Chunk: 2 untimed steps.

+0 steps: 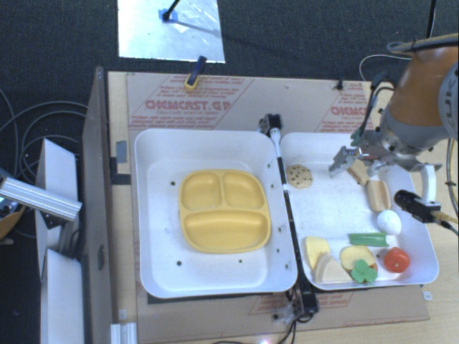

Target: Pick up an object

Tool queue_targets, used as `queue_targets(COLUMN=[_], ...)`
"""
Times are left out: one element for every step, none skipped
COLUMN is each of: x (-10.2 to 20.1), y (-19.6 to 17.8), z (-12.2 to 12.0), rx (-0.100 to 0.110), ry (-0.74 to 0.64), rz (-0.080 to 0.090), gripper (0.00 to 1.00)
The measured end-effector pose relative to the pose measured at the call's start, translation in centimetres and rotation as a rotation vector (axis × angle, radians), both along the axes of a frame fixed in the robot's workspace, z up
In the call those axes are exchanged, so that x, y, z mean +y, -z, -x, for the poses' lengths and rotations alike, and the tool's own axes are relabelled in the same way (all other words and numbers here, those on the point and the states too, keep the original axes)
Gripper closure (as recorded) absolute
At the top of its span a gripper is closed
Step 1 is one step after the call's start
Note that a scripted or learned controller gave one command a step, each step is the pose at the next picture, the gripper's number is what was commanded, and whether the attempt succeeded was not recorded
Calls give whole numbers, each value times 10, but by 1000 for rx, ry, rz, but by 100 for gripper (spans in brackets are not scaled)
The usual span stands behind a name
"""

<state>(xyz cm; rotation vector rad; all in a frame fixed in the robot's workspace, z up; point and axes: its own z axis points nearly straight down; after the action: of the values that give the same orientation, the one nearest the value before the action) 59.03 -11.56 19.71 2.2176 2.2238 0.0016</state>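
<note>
A: Claw (356, 161) first: the grey two-finger gripper hangs over the upper part of the right shallow white plastic bin (430, 260), under the grey arm with its orange band (424, 77). Are its fingers apart or together?

B: I cannot tell. One metal finger juts out toward the left, and the rest blurs into the wrist housing. Nothing shows plainly between the fingers.

A: What lies closest to it?

B: A tan, bread-like oblong roll (376, 192) sits just below and to the right of it; its upper end runs under the claw, so I cannot say whether they touch. A round, speckled brown cookie (299, 175) lies to the claw's left, near the bin's wall.

A: And further down?

B: A white egg-shaped piece (389, 222) sits below the roll. Well below the claw lie a green bean-like stick (368, 239), a red tomato (395, 260), a pale yellow rounded piece (316, 249), a tan wedge (333, 269) and a yellow slice (354, 255) partly covered by a green leafy shape (365, 271). These overlap, so their outlines are hard to separate.

A: Anything on the other side?

B: Far left of the claw, the left white bin (154, 213) holds a yellow plastic tray with three compartments (224, 211). The arm is cut off at the picture's right edge.
</note>
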Motion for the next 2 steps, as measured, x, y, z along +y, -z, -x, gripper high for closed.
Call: queue_targets(x=[-60,-87], y=[21,59], z=[-3,17], rx=[-1,3], ry=[6,5], rz=[4,1], gripper=[0,0])
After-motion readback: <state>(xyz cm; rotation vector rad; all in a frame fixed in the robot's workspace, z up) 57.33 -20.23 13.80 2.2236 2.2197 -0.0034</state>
